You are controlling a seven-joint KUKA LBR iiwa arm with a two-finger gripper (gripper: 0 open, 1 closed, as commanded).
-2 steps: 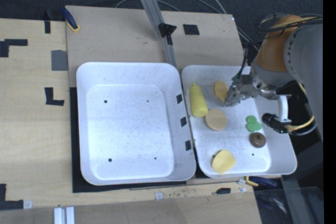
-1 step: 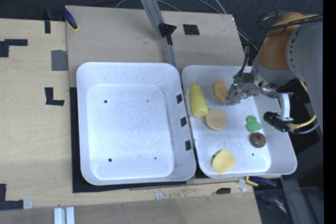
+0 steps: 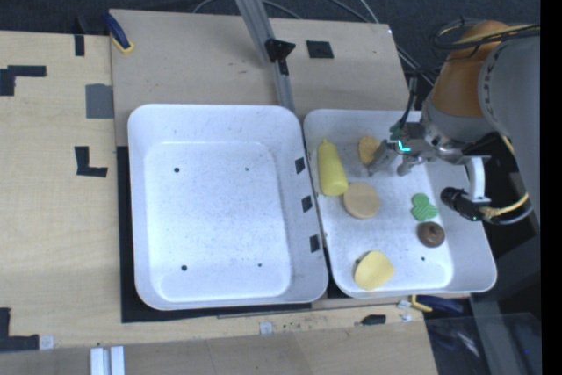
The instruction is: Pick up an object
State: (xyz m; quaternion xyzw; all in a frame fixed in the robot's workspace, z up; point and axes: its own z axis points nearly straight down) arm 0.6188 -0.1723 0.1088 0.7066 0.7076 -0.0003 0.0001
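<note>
Objects lie in the right bin (image 3: 470, 281); fingers (image 3: 392, 158) spread apart, gripping nothing, beside a yellow piece (image 3: 369, 148)

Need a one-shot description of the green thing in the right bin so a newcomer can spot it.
Look at the right bin, the one that the arm reaches into. Near its right wall, below the pincer, sits the green piece, just above a brown disc. It is the lone green item; its neighbours are yellow, tan or brown.

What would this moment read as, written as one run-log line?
arm: over right bin | pincer: low beside small yellow piece | held: nothing seen | step: pick not done
</note>
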